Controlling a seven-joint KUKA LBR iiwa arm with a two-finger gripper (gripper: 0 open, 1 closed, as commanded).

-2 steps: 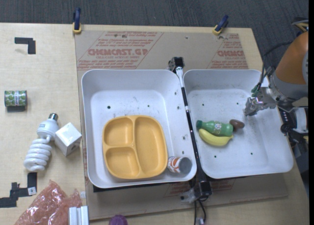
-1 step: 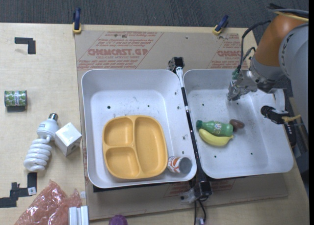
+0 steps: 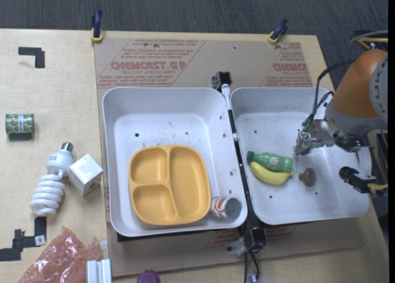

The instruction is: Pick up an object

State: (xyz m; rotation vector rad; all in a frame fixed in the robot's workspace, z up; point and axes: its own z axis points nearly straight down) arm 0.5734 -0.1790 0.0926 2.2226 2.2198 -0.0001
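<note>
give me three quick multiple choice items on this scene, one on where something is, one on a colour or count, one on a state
1. Where does the banana lie?
A. in the left bin
B. in the right bin
C. on the bench outside the bins

2. How many compartments does the yellow plate have?
A. two
B. three
C. five

3. How is the small cup in the left bin placed?
A. on its side
B. upright on the plate
C. stacked on the banana

Answers: 1 B, it lies on the right bin floor beside a green object. 2 B, ridges divide it into three. 3 A, its open mouth faces sideways.
</note>
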